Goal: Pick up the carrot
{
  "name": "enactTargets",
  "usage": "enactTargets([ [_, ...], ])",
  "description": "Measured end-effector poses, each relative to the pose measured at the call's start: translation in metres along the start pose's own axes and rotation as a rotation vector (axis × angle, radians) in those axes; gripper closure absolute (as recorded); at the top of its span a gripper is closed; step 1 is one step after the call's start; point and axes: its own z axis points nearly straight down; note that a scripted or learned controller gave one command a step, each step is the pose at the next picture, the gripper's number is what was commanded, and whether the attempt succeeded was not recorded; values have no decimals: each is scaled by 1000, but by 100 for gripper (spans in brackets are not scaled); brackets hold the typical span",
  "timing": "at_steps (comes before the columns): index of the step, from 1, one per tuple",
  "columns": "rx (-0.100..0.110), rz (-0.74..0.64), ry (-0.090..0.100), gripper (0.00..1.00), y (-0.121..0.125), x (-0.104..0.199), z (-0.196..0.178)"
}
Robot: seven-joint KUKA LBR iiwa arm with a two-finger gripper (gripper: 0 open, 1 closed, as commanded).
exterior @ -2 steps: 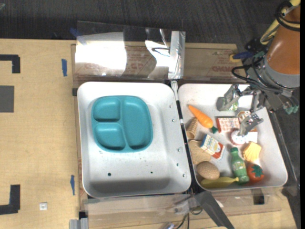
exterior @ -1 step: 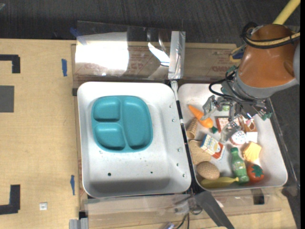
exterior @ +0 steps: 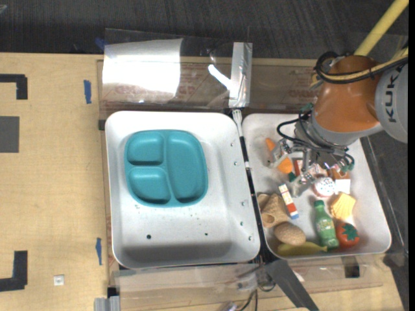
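Note:
The carrot (exterior: 284, 166), a small orange piece, lies in the upper left part of the right bin (exterior: 377, 203). My gripper (exterior: 306, 171) hangs low over the bin under the arm's orange band, just right of the carrot and close against it. Wrist and cables cover part of the carrot, so I cannot tell whether it sits between the fingers. A second small orange bit (exterior: 270, 145) lies a little further up and left.
The right bin also holds a red-and-white box (exterior: 288, 200), a green bottle (exterior: 322, 222), a yellow wedge (exterior: 343, 206), a red fruit (exterior: 349, 234), a tan lump (exterior: 273, 209) and a potato (exterior: 290, 233). A teal divided plate (exterior: 166, 167) sits in the left bin (exterior: 123, 232).

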Motion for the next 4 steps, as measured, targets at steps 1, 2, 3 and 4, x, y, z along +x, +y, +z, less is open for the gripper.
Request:
enactTargets([
  [1, 3, 0, -7, 100, 0, -3, -12],
  [2, 3, -26, -7, 100, 28, 10, -95],
  [3, 0, -78, -1, 100, 36, 44, -17],
  [4, -1, 9, -4, 100, 104, 33, -92],
])
